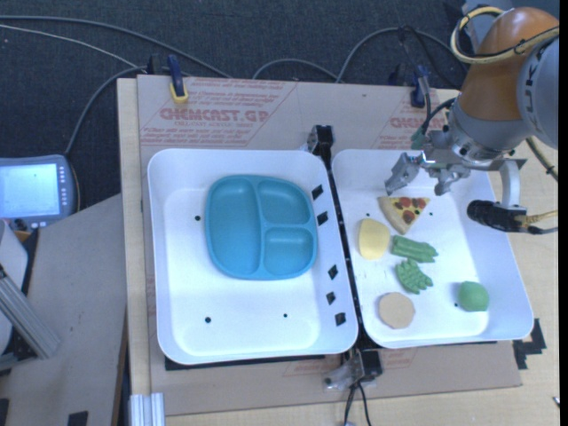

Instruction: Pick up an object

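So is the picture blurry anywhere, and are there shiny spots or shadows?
In the camera view, the toy food is sharp: the pizza slice and the green ball have crisp edges. The gripper looks slightly soft. The orange band carries a pale sheen. The blue tray casts hardly any shadow on the left bin, so the light is even and soft.

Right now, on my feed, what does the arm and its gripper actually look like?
The arm is grey, with a rounded orange band above the wrist. A yellowish cable loops beside the orange part, and darker cables run down toward the wrist. The gripper is a small grey metal assembly with two fingers, and a bit of green shows on its body.
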Robot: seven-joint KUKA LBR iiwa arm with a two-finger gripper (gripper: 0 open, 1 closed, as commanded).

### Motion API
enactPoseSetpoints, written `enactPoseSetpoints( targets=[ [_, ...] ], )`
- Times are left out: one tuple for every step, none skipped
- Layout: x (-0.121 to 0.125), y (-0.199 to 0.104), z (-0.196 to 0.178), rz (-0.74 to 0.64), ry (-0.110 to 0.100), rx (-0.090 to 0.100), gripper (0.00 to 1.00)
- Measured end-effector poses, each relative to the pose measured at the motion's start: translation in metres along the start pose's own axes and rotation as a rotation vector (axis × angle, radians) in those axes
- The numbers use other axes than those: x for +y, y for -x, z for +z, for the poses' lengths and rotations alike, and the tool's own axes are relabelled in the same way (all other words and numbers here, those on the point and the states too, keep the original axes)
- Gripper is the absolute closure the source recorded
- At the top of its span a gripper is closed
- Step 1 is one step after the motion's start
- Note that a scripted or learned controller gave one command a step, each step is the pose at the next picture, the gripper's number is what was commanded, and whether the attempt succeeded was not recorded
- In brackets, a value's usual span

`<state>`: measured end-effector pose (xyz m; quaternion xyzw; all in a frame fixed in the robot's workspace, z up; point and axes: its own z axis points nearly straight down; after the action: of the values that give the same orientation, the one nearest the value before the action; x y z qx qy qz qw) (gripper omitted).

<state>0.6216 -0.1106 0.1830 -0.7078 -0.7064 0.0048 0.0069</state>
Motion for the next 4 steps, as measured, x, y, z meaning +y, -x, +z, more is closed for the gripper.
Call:
enactPoseSetpoints(
  targets=[
    [0.003,0.0,-0.009,-0.003,0.015,-0.002,0.0],
    [0.006,0.006,0.052,-0.001,0.009,-0.001,0.0],
    [0.008,0.006,0.098,-0.003,0.017,-0.003,0.0],
    [0.011,0.006,0.081,-0.002,0.028,-0.005,1.0]
  ],
)
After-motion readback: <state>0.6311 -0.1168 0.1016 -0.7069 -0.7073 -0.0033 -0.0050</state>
